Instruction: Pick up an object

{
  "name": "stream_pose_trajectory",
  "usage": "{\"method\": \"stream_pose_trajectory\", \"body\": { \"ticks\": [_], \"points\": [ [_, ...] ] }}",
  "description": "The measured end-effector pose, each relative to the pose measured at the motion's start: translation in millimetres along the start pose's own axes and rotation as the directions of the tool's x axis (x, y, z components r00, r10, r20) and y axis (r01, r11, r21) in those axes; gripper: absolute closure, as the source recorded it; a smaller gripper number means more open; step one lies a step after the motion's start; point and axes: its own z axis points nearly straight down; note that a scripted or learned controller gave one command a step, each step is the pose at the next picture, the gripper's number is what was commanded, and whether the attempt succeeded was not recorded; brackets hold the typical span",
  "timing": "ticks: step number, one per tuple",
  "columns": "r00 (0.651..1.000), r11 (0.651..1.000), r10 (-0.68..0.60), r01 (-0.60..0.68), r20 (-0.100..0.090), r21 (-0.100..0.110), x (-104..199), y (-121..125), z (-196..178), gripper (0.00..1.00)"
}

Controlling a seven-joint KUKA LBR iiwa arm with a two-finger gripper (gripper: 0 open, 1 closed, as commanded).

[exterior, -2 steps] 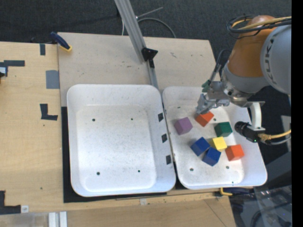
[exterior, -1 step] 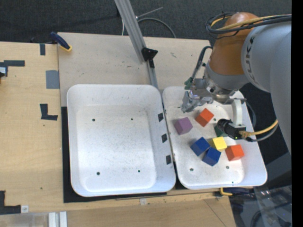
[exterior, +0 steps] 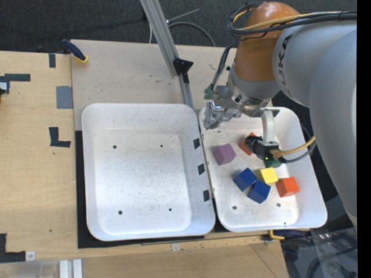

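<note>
- The gripper (exterior: pixel 213 119) hangs over the far left corner of the right bin (exterior: pixel 307 213), nothing seen between its fingers.
- A purple block (exterior: pixel 224 153) lies just below it on the bin floor.
- Two blue blocks (exterior: pixel 245 178) (exterior: pixel 258 191) touch (the yellow block (exterior: pixel 269 175) sits beside them); an orange block (exterior: pixel 287 186) lies to their right.
- The left bin (exterior: pixel 95 120) sits alongside.

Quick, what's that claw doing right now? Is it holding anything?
Claw: cannot be told; it sits over the top left corner of the right bin, above the purple block.
</note>
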Motion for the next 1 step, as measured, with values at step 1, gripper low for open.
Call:
{"method": "stream_pose_trajectory", "body": {
  "ticks": [1],
  "points": [
    [1.000, 1.000, 0.000, 0.000, 0.001, 0.001, 54.4, 21.5, 11.1, 1.00]
  ]
}}
